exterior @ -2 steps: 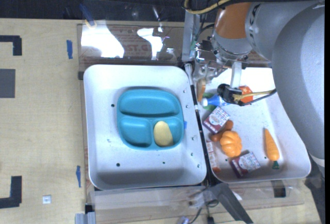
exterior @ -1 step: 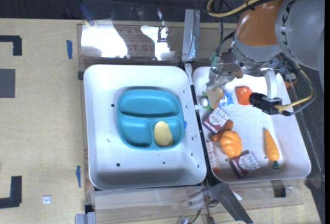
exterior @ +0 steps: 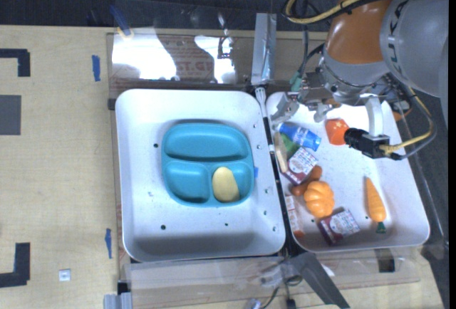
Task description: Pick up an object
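- Over the far end of the right bin (exterior: 417, 218) hangs the gripper (exterior: 303, 102), the orange-banded wrist above it; whether it is released or clenched I cannot tell from this angle.
- Nearest beneath it lies a blue packet (exterior: 299, 135), with a red-and-white wrapper (exterior: 303, 160) just beside it; both look light, thin and crinkly, likely to slide or buckle when pinched.
- An orange pumpkin toy (exterior: 318, 197) sits mid-bin: rounded and probably stiff, best taken across its ribbed sides.
- A carrot (exterior: 375, 202) lies toward the right wall, apart from the clutter; gripping across its thick middle looks the easiest take.
- A blue tray (exterior: 203, 144) in the left bin (exterior: 135, 179) holds a yellow egg-shaped piece (exterior: 226, 184), smooth and probably slippery.
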